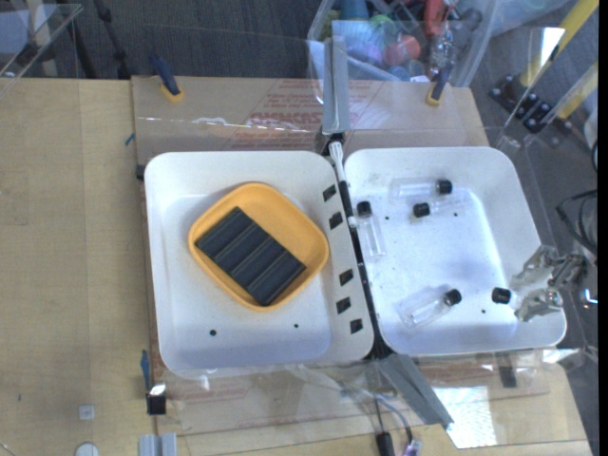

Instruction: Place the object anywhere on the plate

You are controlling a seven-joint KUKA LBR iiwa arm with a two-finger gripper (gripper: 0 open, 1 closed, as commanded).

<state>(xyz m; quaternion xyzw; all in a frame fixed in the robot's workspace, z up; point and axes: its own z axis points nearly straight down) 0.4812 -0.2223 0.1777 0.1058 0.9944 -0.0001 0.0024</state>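
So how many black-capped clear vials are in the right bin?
3 for sure: one near the back, one along the left wall, one toward the front. Two loose-looking black caps may hide more clear vials.

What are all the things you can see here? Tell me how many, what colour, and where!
Plate: one, yellow, in the left bin.
Ridged pad: one, dark grey, lying on the plate.
Vials: about four, clear with black caps, scattered in the right bin.
Loose cap: one, black, right bin near the gripper.
Bins: two, white, side by side on the bench.
Storage box: one, clear, full of colourful items, behind the bins.
Gripper: one, silvery, at the right bin's right edge.
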